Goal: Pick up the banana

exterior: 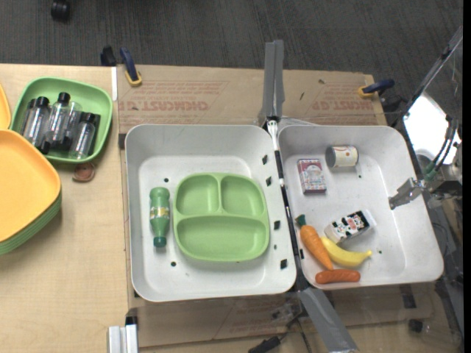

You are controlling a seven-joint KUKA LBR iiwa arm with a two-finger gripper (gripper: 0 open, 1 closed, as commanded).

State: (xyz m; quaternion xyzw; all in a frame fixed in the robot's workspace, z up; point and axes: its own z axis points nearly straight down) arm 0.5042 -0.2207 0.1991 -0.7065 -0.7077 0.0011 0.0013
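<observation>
My claw (pixel 407 193) hangs at the right bin's edge; its state I cannot tell. The banana (pixel 346 254) lies touching the carrot (pixel 316 245) and milk carton (pixel 348 226), so I risk grabbing a neighbour.

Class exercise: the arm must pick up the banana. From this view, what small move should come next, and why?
Probably a move of the gripper from the right bin's right edge toward the banana, stopping above it. The banana lies at the bin's front, touching the carrot and the small carton, so a careful approach from above seems wise.
</observation>
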